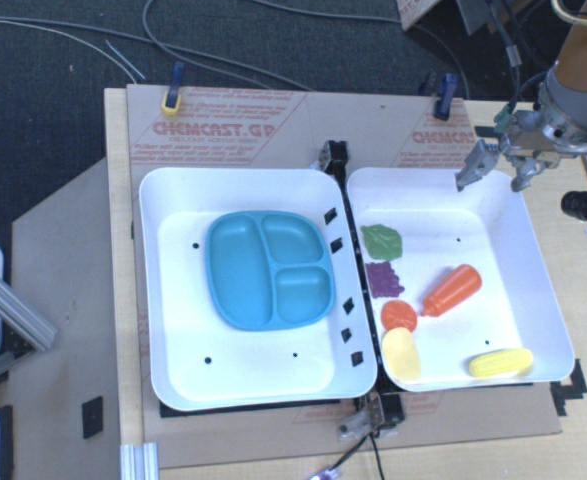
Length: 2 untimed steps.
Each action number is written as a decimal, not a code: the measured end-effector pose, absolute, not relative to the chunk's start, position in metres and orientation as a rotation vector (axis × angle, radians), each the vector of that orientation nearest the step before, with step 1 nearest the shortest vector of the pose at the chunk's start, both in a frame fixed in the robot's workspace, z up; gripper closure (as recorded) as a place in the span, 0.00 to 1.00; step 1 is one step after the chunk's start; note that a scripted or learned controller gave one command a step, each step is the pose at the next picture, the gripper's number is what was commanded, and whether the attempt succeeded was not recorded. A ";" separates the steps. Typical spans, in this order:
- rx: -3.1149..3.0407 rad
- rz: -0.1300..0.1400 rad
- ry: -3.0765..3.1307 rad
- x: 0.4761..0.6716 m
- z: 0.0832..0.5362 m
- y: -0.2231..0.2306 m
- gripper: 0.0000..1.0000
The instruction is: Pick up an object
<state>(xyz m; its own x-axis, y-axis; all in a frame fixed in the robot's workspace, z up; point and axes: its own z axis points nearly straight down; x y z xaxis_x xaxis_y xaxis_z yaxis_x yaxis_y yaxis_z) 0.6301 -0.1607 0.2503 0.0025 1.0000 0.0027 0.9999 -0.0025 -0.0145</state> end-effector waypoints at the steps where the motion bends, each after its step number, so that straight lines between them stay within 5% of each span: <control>1: -2.221 0.000 -2.221 0.632 0.259 -0.160 0.00; 2: -2.217 0.005 -2.218 0.628 0.199 -0.154 0.00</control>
<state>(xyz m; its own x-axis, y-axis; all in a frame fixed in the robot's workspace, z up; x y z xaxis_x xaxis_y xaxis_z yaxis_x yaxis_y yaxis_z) 0.6277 -0.1536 0.1987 -0.0005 1.0000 0.0021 1.0000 0.0005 -0.0066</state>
